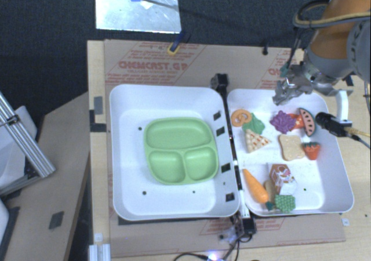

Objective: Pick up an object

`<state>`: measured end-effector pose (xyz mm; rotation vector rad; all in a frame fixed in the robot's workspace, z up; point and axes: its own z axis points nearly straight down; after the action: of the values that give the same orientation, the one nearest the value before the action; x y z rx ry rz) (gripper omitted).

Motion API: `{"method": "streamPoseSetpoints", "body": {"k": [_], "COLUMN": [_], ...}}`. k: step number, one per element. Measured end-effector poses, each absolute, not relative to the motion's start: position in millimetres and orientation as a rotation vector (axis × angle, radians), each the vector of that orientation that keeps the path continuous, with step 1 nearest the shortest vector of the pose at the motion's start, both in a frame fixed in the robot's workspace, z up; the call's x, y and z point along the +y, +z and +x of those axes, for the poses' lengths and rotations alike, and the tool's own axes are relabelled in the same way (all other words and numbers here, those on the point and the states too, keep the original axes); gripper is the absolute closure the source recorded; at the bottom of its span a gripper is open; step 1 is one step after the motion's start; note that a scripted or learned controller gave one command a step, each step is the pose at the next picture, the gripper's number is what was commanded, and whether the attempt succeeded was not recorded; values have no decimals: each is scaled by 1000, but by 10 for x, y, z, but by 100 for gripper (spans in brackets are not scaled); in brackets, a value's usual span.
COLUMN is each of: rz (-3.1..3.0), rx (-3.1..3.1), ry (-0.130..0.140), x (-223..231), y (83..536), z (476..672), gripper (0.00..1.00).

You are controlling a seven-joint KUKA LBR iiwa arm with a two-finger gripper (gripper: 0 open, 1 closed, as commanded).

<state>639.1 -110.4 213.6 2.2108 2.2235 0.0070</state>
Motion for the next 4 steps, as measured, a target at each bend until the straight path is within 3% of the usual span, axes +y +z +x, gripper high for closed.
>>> {"method": "streamPoseSetpoints", "body": {"k": [1, 4], "rz": [2214, 2213], "rx": [2226, 2232], "ry": [3, 1], "x": [-1104, 433], "y": [2251, 2366], "z": [6400, 5750], "gripper": [100, 100]}}
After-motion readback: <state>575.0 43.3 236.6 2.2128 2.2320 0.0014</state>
